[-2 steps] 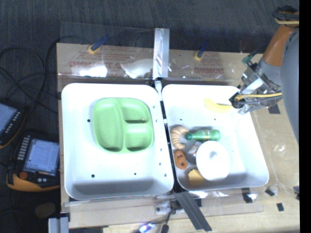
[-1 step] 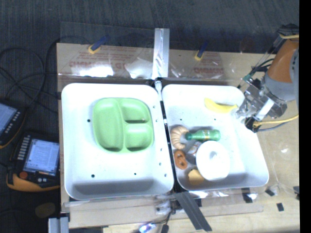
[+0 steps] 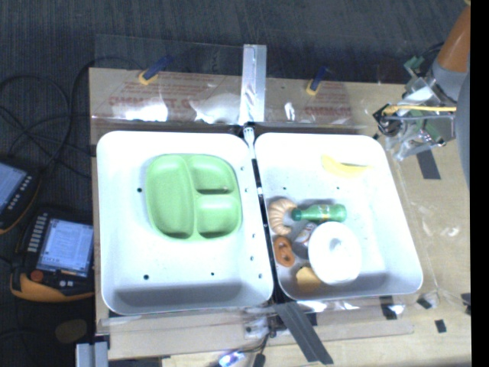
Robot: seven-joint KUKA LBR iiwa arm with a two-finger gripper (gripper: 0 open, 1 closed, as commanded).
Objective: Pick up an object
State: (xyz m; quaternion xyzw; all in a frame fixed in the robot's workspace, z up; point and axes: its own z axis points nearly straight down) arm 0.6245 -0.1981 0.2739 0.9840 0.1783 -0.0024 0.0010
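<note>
Bottle (image 3: 318,213) green, lying flat beside white disc (image 3: 334,251); jaws' state cannot tell.

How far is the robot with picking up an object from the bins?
Nothing looks done yet. The green bottle, white round lid and yellow piece all lie in the right bin, and the green divided tray sits in the left bin. The gripper is at the bench's right edge, outside both bins, carrying nothing visible. Reaching in, grasping and lifting all remain.
</note>
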